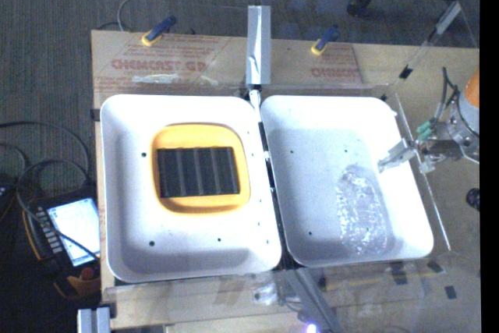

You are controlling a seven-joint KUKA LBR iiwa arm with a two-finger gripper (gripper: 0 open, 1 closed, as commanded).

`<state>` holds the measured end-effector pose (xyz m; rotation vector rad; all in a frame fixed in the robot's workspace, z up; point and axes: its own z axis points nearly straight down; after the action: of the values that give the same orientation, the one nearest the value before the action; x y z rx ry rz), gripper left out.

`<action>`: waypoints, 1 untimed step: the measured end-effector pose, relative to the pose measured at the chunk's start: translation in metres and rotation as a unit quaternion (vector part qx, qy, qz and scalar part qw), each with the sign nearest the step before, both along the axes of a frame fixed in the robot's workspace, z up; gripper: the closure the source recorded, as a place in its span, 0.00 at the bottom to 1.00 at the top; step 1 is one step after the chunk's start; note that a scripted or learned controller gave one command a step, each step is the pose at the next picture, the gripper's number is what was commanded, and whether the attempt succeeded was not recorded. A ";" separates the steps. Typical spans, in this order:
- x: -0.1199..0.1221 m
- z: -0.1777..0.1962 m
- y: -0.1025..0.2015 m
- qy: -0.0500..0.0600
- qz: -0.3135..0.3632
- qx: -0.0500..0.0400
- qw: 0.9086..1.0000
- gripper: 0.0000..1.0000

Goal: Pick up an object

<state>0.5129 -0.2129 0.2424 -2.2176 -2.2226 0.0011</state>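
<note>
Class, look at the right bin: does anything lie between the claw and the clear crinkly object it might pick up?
Nothing visible does. The claw sits over the right bin's right rim, and the clear plastic object lies below and left of it on the bin floor, with bare white floor between them.

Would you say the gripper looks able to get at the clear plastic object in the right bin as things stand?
Probably yes: the gripper hovers at the right bin edge, and the clear plastic object lies uncovered just below it.

Two white bins (125, 191) sit side by side. The left bin holds a yellow-orange object (201, 168) with a black, ribbed centre. The right bin (312, 129) holds a clear, glinting plastic item (360, 208).
</note>
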 end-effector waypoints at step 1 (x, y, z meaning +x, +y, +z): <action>-0.028 -0.047 0.040 -0.001 0.119 0.000 0.993 0.00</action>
<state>0.4847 -0.1733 0.1955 -1.9372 -2.4712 -0.0005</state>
